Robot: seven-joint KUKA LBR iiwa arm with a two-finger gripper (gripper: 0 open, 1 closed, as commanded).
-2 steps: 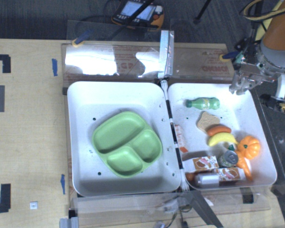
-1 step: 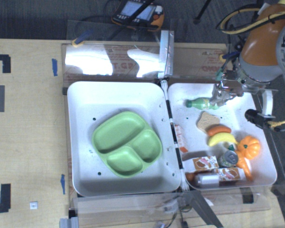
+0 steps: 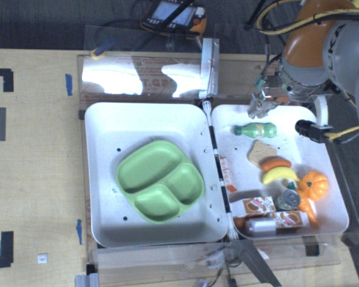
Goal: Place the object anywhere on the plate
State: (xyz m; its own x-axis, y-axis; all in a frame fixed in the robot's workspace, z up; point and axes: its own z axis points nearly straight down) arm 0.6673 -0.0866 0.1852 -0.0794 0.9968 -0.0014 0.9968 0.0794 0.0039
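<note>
A green plate (image 3: 160, 180) with three compartments lies in the left white bin (image 3: 102, 160). The right bin (image 3: 335, 178) holds several items: a green bottle (image 3: 255, 130) lying on its side, a slice of bread (image 3: 262, 152), a yellow banana (image 3: 279, 174), a small orange pumpkin (image 3: 313, 185), a juice carton (image 3: 258, 205) and a ketchup bottle (image 3: 275, 222). My gripper (image 3: 262, 107) hangs at the far edge of the right bin, just above the green bottle, with nothing visibly held.
A clear panel with glare stands behind the left bin (image 3: 143, 76). A pendant controller (image 3: 170, 14) rests at the back. A metal divider (image 3: 210, 70) rises between the bins. The arm's black cable fitting (image 3: 311, 129) overhangs the right bin.
</note>
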